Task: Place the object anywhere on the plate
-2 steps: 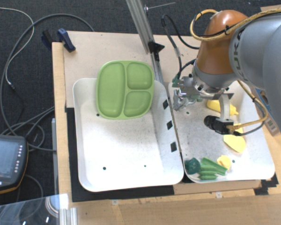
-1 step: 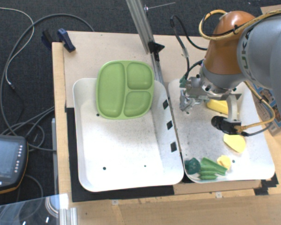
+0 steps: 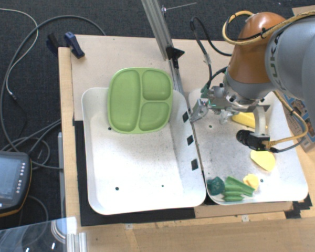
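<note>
From my screen I see the arm [image 3: 283, 51] reaching in from the right and bending down over the right bin [image 3: 294, 190]. The claw [image 3: 201, 108] hangs low at the far left of that bin, just beside the ridge where the two bins meet. It is small and partly masked by the wrist, so I cannot tell how far it is open, and I see nothing in its grip.

The green plate [image 3: 140, 100] lies in the left bin [image 3: 136, 172], at the far end, its top edge overlapping the bin's rim. It has three compartments, one long on the left and two smaller on the right.

The loose pieces all lie in the right bin, well apart from the plate. A yellow piece [image 3: 245, 119] sits just under the wrist, partly hidden by it. A second yellow piece [image 3: 264, 160] lies nearer the front, and a small yellow bit [image 3: 251, 181] lies near the front rim. Just beside that bit is a cluster of green pieces [image 3: 231, 187], a dark rounded one on the left touching paler long ones. I cannot tell which of these is the one meant for the plate.

A blue clamp [image 3: 73, 43] grips the bench's far left corner.
</note>
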Robot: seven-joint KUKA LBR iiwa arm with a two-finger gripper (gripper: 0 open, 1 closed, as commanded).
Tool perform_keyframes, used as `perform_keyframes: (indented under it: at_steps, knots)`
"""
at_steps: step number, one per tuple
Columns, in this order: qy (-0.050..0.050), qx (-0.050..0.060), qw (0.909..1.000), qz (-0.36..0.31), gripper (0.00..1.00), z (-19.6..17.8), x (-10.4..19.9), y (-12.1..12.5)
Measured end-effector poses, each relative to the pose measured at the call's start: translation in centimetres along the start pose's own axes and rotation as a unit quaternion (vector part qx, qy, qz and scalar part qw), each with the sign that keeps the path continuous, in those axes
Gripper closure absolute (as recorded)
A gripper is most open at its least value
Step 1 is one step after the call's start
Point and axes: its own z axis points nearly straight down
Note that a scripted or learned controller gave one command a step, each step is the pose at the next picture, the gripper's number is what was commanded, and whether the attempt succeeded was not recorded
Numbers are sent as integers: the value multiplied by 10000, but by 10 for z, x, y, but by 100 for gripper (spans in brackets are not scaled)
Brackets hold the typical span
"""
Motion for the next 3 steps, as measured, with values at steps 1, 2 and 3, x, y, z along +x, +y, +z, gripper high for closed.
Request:
perform_keyframes:
  at_steps: [1, 2, 3]
  knots:
    - [11, 11, 10000, -37, 0, 0, 65, -25]
    - [4, -8, 10000, -10, 100, -11, 61, -23]
    - [-4, -76, 10000, -14, 100, -180, 77, 29]
